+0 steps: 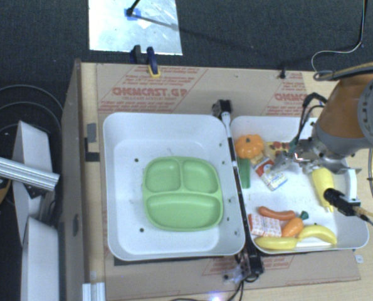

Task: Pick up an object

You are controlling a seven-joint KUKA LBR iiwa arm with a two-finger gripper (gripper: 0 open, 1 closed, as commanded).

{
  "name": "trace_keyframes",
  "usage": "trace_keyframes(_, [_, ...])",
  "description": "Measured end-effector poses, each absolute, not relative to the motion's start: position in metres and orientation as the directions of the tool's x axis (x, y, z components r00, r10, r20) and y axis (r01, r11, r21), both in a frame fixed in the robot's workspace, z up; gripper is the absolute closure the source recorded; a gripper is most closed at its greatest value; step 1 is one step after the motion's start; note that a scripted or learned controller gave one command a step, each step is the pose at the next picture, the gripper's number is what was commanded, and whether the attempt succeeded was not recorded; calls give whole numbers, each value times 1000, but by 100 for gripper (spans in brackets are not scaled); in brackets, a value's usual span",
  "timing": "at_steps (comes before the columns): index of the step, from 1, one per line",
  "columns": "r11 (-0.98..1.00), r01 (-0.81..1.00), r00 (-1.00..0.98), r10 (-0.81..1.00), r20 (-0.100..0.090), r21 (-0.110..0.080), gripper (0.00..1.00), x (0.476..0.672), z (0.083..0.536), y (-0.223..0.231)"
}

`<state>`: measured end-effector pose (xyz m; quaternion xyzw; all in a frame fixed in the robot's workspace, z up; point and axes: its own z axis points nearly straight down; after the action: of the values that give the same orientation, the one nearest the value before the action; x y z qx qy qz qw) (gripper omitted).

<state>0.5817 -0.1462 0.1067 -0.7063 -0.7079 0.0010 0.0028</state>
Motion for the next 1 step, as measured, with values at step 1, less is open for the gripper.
trace_keyframes(1, [7,1000,-7,1000,-2,8,0,651,86,-135])
